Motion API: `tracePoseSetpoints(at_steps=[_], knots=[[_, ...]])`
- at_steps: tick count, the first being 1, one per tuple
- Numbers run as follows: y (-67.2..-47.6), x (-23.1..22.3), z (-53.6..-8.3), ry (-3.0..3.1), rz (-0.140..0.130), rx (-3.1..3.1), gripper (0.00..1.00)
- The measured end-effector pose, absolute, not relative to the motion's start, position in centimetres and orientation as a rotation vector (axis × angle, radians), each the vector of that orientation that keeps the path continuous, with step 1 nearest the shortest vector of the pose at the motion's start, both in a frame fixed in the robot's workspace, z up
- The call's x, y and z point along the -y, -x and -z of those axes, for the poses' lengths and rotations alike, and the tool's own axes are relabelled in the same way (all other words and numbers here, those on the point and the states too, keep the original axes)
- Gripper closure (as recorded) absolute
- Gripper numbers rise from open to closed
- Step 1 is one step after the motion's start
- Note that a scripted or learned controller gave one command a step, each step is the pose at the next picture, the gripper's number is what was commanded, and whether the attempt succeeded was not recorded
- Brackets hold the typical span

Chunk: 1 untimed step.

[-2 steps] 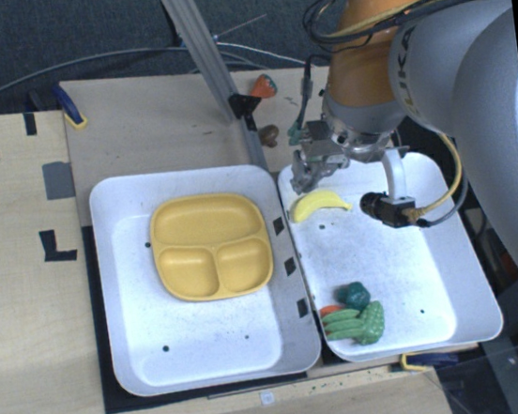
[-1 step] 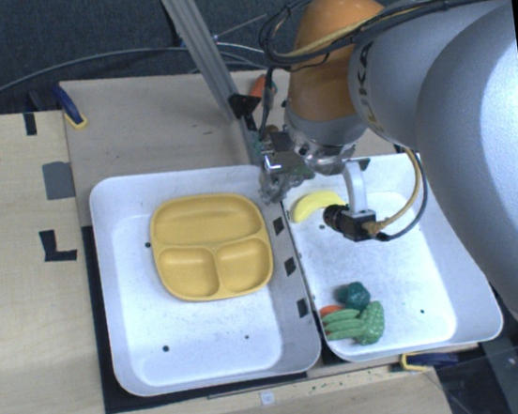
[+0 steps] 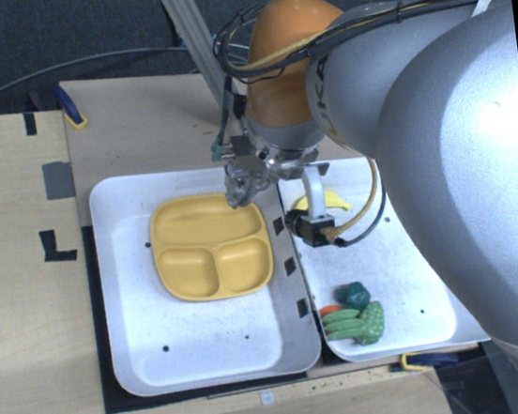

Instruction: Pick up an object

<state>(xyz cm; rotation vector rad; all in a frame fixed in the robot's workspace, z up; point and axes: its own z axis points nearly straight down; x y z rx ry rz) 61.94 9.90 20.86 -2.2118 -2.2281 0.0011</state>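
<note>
Grey arm (image 3: 438, 130) w/ orange band (image 3: 283, 66) is reaching in from the right, filling most of the upper right of the view. The tool (image 3: 238, 193) is hanging over the top right corner of the yellow divided plate (image 3: 211, 245), right at its rim; can't tell if it's touching the plate, and can't tell whether it's released or clenched since the wrist is blocking the tip. Nothing is visibly sitting in its grasp. The plate, 3 compartments, is lying flat in the left bin (image 3: 133, 294), toward that bin's upper half, apart from the bin's left wall. In the right bin (image 3: 408, 257) a yellow object (image 3: 334, 201), banana-like, is peeking out partly behind the wrist hardware & black cables (image 3: 360, 221) near the top. Lower in that same bin a dark green round item (image 3: 353, 294) is sitting just above a lighter green veg-shaped toy (image 3: 361, 322), the 2 touching or nearly so, w/ a small orange-red bit (image 3: 330, 311) at the toy's left end, close to the bin's left wall. Both bins are resting side by side on the tan table (image 3: 26, 308), w/ black tape marks (image 3: 54, 247) showing on its left part.
</note>
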Motion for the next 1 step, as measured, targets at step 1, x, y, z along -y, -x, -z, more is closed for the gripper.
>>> tracePoseSetpoints(at_steps=[1], knots=[[-61.95, -9.57, -20.88, 2.216, -0.003, 2.224, 0.0]])
